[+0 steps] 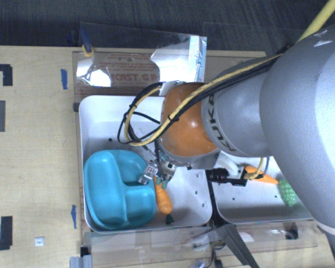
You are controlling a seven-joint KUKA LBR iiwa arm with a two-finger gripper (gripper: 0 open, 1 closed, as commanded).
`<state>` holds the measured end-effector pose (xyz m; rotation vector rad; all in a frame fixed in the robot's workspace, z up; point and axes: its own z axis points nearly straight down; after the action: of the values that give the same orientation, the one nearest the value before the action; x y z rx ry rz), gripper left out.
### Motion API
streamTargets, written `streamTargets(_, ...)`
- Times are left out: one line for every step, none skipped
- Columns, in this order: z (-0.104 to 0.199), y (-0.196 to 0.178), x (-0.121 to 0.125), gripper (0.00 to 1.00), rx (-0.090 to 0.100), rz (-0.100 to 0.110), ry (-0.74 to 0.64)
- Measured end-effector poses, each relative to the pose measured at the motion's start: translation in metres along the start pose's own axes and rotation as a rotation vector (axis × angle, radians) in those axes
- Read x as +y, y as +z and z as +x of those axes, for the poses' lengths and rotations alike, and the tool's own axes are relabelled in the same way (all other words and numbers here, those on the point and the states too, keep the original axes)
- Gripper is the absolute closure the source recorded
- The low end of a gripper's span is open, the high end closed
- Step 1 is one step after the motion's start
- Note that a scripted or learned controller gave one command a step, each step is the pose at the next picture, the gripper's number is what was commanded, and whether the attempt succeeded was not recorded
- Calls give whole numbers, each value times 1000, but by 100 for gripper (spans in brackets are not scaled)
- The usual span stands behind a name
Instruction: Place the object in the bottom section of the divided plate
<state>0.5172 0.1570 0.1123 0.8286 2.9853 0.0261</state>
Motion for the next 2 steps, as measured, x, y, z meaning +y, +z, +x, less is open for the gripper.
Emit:
streamTargets(12,-4,-2,100,-27,-24,-363)
streamTargets(30,-69,-11,100,34,5,-723)
